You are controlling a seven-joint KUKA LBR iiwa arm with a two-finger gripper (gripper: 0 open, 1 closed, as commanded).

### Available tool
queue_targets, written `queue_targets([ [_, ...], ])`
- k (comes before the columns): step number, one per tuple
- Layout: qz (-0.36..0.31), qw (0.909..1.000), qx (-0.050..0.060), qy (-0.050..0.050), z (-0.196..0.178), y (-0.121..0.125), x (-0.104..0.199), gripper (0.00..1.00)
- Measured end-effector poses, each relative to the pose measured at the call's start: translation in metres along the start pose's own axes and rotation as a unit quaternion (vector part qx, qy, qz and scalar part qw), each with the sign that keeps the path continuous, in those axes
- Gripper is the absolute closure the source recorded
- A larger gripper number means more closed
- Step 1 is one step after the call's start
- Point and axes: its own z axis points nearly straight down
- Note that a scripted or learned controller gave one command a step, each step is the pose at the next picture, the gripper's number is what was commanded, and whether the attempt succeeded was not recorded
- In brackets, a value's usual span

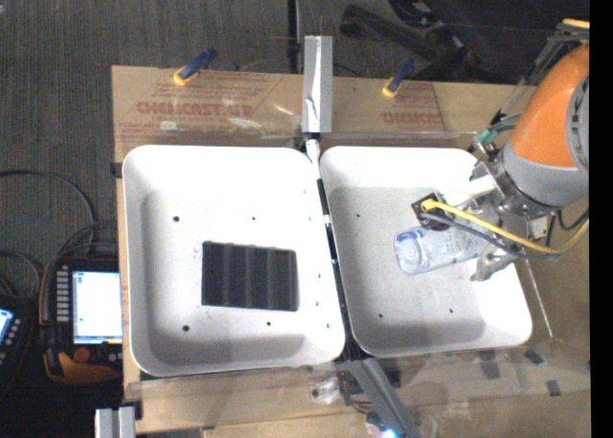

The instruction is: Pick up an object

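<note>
Your gripper [487, 246] is sitting low in the right bin [383, 187], at the arm-side end of the clear plastic bottle [426, 250]. You cannot tell whether it is open or closed. You are risking a slip here: the bottle is smooth, round and probably light, so a grasp near its end could let it roll or tip out during the lift. It is lying on its side near the bin's middle, transparent and seemingly empty, its outline blurring against the white floor.
</note>
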Motion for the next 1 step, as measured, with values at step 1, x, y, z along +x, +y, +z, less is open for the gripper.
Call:
queue_targets([
  [1, -0.099, 0.9951, -0.004, 0.002, -0.0849, -0.0141, 0.0882, 1.0],
])
